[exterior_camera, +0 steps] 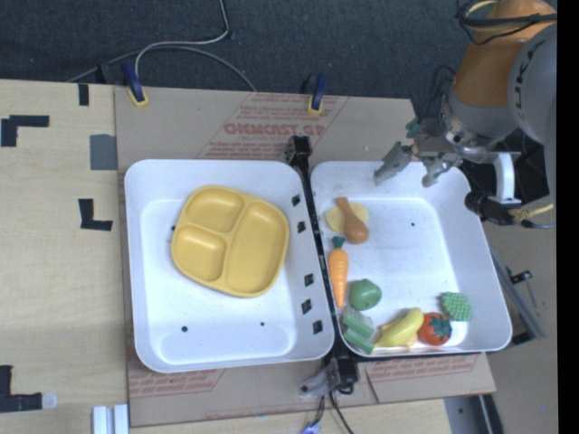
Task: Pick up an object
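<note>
My claw (409,168) hangs spread and empty over the right bin's (484,251) far rim, clear of the drumstick (349,221) and carrot (337,277) I might choose.

The arm (507,52) behind the tool (412,166) is cut off by the right and top edges, so its base is unseen. The green piece (358,330) far below the tool lies partly under the banana (401,326); what it is cannot be told. The yellow slice (355,214) just below the tool is half covered by the drumstick (348,221). The cable (194,39) up and to the tool's left runs out past the top edge. The desk (54,269) far left of the tool is cropped by the left edge.
</note>
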Robot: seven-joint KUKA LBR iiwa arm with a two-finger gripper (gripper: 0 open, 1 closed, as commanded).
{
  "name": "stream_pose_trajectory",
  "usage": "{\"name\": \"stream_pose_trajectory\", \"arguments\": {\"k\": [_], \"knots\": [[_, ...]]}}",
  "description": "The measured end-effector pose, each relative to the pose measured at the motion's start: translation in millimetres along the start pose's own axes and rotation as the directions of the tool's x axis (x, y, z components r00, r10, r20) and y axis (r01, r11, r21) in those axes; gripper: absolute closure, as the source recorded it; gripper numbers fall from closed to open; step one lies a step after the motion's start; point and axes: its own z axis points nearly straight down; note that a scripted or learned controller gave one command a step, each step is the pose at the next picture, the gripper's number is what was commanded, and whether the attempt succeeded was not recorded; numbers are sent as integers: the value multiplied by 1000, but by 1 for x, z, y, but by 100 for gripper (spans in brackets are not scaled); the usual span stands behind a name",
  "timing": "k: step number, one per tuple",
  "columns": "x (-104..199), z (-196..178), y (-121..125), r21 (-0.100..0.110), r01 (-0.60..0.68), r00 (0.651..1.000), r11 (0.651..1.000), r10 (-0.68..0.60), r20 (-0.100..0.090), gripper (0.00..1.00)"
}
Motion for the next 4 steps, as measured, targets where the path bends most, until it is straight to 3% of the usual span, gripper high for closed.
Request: {"name": "stream_pose_trajectory", "arguments": {"k": [1, 3, 4], "knots": [[36, 48, 3, 3, 0, 1000, 1000, 0, -1, 0], [37, 134, -11, 1, 0, 1000, 1000, 0, 1, 0], [28, 136, -15, -3, 1, 1000, 1000, -1, 1, 0]]}}
